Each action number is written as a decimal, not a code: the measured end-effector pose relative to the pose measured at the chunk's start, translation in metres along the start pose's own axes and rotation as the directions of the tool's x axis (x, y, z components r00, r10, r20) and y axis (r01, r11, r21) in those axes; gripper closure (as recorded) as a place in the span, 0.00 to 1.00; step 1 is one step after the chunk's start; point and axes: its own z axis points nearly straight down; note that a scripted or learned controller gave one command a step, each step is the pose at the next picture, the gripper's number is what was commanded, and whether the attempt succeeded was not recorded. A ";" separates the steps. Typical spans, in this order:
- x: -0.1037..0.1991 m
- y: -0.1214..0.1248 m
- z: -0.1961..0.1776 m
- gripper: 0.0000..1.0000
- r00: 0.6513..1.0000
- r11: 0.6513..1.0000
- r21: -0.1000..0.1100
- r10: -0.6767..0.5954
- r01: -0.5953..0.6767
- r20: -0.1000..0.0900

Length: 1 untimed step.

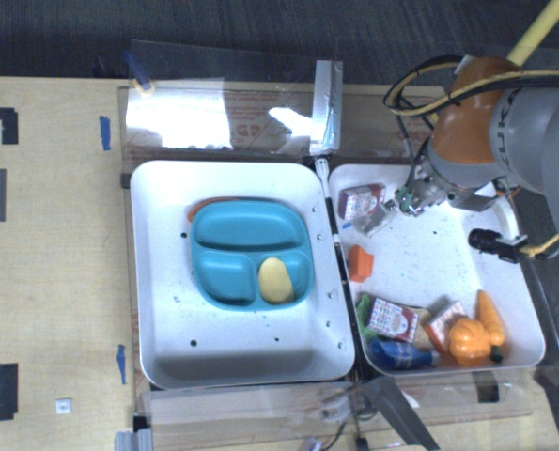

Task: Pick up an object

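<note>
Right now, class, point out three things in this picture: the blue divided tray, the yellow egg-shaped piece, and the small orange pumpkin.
blue divided tray [246,228]: camera view, on its large upper compartment.
yellow egg-shaped piece [276,280]: camera view, on its rounded middle.
small orange pumpkin [468,341]: camera view, on its rounded body.

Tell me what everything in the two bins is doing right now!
Blue tray: flat in left bin.
Yellow lemon: sitting in tray's compartment.
Gripper: low over right bin, beside silver packet.
Orange piece: lying alone.
Orange pumpkin: resting near carrot.
</note>
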 end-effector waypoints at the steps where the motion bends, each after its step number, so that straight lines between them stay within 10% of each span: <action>1: -0.004 0.019 0.000 0.00 0.997 0.997 0.010 0.075 -0.075 -0.003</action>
